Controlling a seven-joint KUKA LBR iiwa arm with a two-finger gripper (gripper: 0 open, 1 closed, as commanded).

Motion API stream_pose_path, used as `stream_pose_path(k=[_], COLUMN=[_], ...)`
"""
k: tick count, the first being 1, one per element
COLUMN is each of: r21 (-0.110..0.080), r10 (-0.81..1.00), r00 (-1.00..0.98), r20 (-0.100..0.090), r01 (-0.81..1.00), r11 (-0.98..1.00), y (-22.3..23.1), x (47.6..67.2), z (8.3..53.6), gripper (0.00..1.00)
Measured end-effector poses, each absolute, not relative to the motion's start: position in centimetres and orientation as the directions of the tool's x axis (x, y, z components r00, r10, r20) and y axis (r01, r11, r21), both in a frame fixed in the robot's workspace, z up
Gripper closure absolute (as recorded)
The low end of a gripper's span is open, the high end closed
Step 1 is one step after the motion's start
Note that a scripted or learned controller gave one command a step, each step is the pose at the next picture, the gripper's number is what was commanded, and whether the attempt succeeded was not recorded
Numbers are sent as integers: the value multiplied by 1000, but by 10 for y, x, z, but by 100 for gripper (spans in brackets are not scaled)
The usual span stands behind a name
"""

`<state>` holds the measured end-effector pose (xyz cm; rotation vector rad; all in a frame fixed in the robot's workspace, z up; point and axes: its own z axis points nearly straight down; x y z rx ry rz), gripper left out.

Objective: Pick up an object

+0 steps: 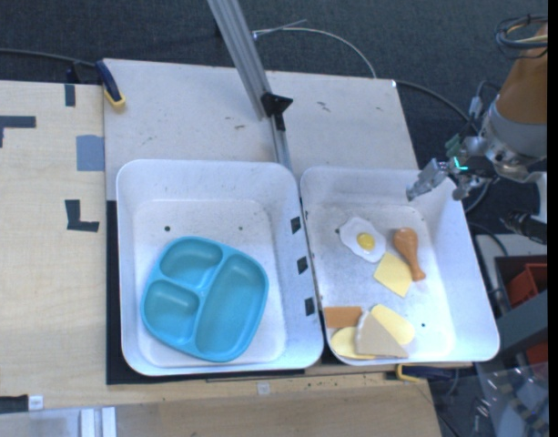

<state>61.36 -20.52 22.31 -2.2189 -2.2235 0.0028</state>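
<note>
The right bin point(461, 271) holds toy food: a fried egg point(362, 239), a brown chicken drumstick point(409, 249), a yellow cheese square point(393, 274), an orange block point(342, 317) and a pale wedge point(384, 331) lying on a yellow disc point(344, 342). My gripper point(441, 186) hangs over the bin's far right corner, above and to the right of the drumstick. It is open, with nothing between its fingers.
A blue divided plate point(206, 297) lies in the left bin point(133, 189). A slanted metal pole point(242, 44) rises behind the bins. Cables run across the dark floor at the back and right.
</note>
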Motion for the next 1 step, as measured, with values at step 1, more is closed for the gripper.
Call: stream_pose_path(k=[1], r21=[3], r10=[1000], r00=[0], r20=[-1], r01=[1000], r11=[0], y=[-211], x=[566], z=[282], gripper=[0])
